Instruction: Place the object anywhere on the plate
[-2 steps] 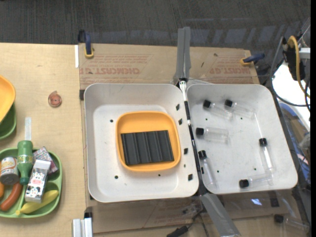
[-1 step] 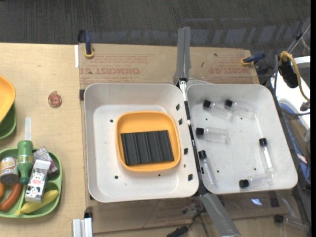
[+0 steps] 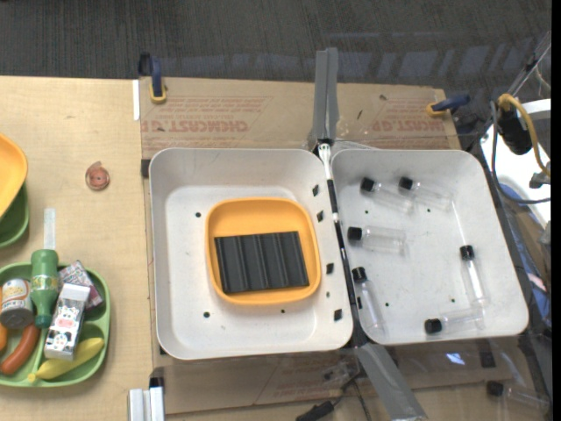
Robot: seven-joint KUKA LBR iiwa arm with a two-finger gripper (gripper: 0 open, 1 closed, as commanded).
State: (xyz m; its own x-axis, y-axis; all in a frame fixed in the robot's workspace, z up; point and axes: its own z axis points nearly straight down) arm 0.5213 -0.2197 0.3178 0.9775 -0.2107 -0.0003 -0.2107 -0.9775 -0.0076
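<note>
On the bench, a brown cardboard sheet (image 3: 263, 112) lies under both bins, pinned at its far edge by 2 blue clamps (image 3: 156, 79).

Left bin (image 3: 175, 235): shallow, white, rounded corners. It holds the plate (image 3: 263, 211), a yellow-orange rounded square set near the bin's middle. A dark grey ribbed panel (image 3: 263, 263) covers most of the plate's floor, leaving the orange rim bare all round.

Right bin (image 3: 429, 261): same make, touching the left bin along the centre seam. It holds 6 vials (image 3: 383, 240), the task's things, all lying on their sides on the bin floor:
- Each is a slim clear tube with a small black cap at 1 end; the bodies are nearly see-through against the white, so the caps are the easiest mark.
- 2 lie near the far wall, well apart from the rest.
- 1 lies mid-left, cap toward the seam.
- 1 lies just beside the left wall, running toward the near edge.
- 1 lies along the right side, cap at its far end.
- 1 lies near the front wall, cap to the left.
- None touches the plate.

Off to the left, on the pale wood tabletop (image 3: 88, 121): a green tray (image 3: 96, 340) of toy food with a green bottle (image 3: 44, 281), a yellow dish (image 3: 9, 178) at the edge, and 1 small pink disc (image 3: 97, 177).
</note>
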